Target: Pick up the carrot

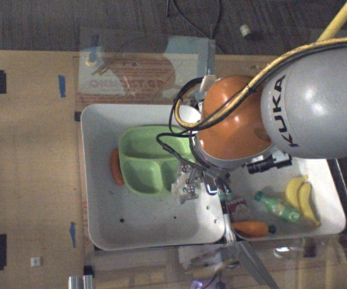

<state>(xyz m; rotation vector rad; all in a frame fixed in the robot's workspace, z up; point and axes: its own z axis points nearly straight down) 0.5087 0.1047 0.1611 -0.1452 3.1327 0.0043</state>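
Gripper (188, 185) low over the left bin (101, 179), at the near right corner of the green tray (143, 161), hanging from the arm (318, 101) that comes in from the right. Cannot tell whether spread or pressed together: too small, and cluttered with cables and metal. Shows nothing orange in its grasp, so counts as holding no carrot. Cannot tell either whether touching the tray's rim or just above it.

Carrot (250, 227) in the right bin (333, 221), lying flat against the near wall, close to the divide between the 2 bins, with a dark green end pointing right. Well apart from the gripper, across the divide and nearer. Probably settled there because a long, rounded thing rolls until a wall stops it; makes for an awkward pick, with little room on the wall side.

Also in the right bin: a green bottle (276, 206) just beyond the carrot, a banana (303, 197) at the right, a small red and white packet (238, 208) beside the divide.

Worth noting 1 other orange-red oblong piece (116, 166) in the left bin, tucked against the tray's left side. Cannot say what it is; lacks a green end, so judged less likely the carrot.

Judged as early in the task: nothing lifted yet, and a move right and nearer needed first.
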